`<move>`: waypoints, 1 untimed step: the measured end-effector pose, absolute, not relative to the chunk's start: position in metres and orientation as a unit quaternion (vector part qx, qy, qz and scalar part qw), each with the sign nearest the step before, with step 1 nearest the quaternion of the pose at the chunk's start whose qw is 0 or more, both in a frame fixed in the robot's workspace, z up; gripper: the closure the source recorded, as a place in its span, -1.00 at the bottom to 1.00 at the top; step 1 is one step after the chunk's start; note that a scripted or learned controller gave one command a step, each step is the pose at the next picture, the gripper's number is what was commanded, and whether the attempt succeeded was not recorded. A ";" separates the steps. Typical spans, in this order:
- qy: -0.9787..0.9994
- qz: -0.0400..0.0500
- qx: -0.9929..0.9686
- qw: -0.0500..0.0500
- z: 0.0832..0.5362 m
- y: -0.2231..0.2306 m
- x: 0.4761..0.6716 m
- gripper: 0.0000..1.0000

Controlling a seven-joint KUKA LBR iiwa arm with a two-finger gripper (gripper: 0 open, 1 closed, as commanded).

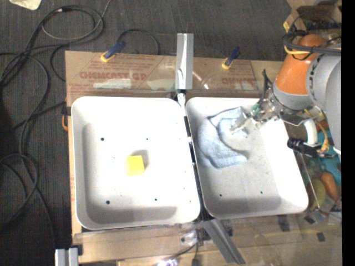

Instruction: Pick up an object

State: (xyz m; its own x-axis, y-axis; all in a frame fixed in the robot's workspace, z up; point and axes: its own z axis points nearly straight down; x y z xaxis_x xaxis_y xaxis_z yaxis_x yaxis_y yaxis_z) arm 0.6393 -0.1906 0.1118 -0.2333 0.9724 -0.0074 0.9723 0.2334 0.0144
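Observation:
A pale blue cloth (215,143) lies crumpled in the left half of the right bin (266,193). Its upper edge rises in a fold toward the gripper (246,122). The gripper hangs low over the bin's back part and touches or nearly touches that raised fold. A small yellow block (135,165) sits alone near the middle of the left bin (94,126), far from the gripper.
The arm's orange band (291,76) and grey body stand over the right bin's back right corner. A metal post (184,65) rises behind the seam between the bins. Cables and clutter (321,176) sit along the right side of the bench.

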 end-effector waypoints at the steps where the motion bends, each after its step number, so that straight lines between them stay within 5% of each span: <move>1: 0.814 -0.002 0.581 -0.004 0.091 -0.205 0.669 -1.00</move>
State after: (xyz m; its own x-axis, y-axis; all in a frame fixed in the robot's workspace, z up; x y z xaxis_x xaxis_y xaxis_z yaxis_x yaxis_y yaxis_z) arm 0.6691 -0.2053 0.0909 -0.3251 0.9457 0.0041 0.9456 0.3251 -0.0078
